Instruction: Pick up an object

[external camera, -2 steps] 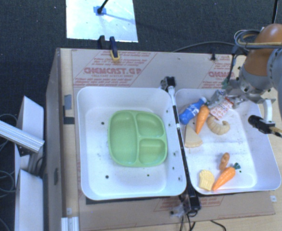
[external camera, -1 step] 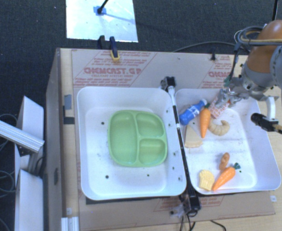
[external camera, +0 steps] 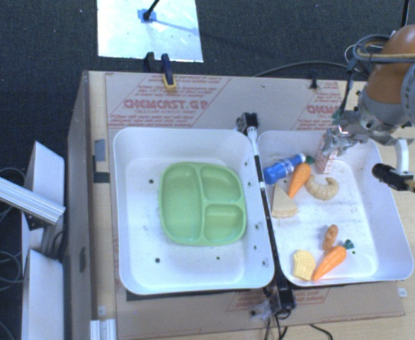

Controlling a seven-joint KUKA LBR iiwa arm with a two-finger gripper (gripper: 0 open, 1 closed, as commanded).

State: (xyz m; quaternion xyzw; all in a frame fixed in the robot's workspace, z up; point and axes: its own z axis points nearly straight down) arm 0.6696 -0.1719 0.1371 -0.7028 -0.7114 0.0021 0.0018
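Well, I am looking from the front of the bench and going back. In the right bin (external camera: 379, 218), a front carrot (external camera: 331, 261) is lying nearest to me, with a yellow cracker (external camera: 304, 264) just beside it and a small orange bit (external camera: 331, 236) just behind. Next, a bread slice (external camera: 284, 207) is lying by the middle wall. A croissant (external camera: 324, 188) is sitting behind that, and a back carrot (external camera: 299, 179) is lying next to a blue bottle (external camera: 284, 168). In the left bin (external camera: 140, 190), a green plate (external camera: 202, 204) is lying flat.

At the back of the right bin, a pink carton (external camera: 326, 158) is standing up, leaning a little. The gripper (external camera: 340, 137) is hanging right at its top, just up and to the right of it. I think the carton is the thing it is going for, since nothing else is as near. The carton's long side is pointing up toward the gripper, so the coming move looks like a short drop straight down. I cannot tell if the gripper is open or closed, or if it is gripping the carton.
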